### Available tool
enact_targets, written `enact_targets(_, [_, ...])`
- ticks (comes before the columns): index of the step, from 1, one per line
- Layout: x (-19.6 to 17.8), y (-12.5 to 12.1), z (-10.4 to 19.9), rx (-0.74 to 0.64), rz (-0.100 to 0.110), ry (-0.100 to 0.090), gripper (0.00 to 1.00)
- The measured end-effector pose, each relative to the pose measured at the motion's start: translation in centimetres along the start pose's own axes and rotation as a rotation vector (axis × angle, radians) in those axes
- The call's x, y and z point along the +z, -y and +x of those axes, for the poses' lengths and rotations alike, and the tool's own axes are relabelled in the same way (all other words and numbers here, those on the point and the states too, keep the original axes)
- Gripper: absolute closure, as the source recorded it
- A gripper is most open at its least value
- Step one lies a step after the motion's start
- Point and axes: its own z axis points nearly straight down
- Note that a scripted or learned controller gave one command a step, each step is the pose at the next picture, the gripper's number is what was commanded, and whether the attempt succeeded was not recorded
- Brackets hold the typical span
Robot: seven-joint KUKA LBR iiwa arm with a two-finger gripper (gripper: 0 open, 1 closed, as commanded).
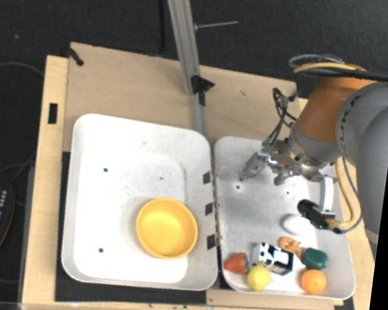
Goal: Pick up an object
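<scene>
The bench [138,93] carried two shallow white bins side by side. In the left bin [108,153] a yellow bowl [166,228] sat upright near the near edge, towards the corner next to the right bin. The right bin [244,208] held a cluster of small things along its near edge — a red piece [237,263] in the near corner beside the left bin, a yellow ball [258,277] just beside it, a black-and-white toy [272,256] touching or almost touching the ball, and an orange ball [314,281] towards the near outer corner. A dark green piece [315,259] lay just above the orange ball, a small orange-brown piece [289,243] beside it, and a white oval object [296,223] lay a little farther in, near the bin's outer side.

The grey arm [363,146], with its orange band [323,111], hung over the far part of the right bin. The claw [264,166] stood above bare bin floor near the far edge, well apart from the cluster at the near edge. Its fingers [251,168] looked spread apart, with nothing between them — no object was held. A black part [315,213] of the arm's hardware hung near the white oval object; whether it touched could not be told.
</scene>
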Motion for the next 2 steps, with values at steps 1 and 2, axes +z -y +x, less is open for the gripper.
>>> enact_targets(1, [-1.5,-0.2,-0.1,0.004,-0.009,-0.001,1.0])
enact_targets(2, [-7.3,0.6,-0.3,0.005,-0.012,0.0,1.0])
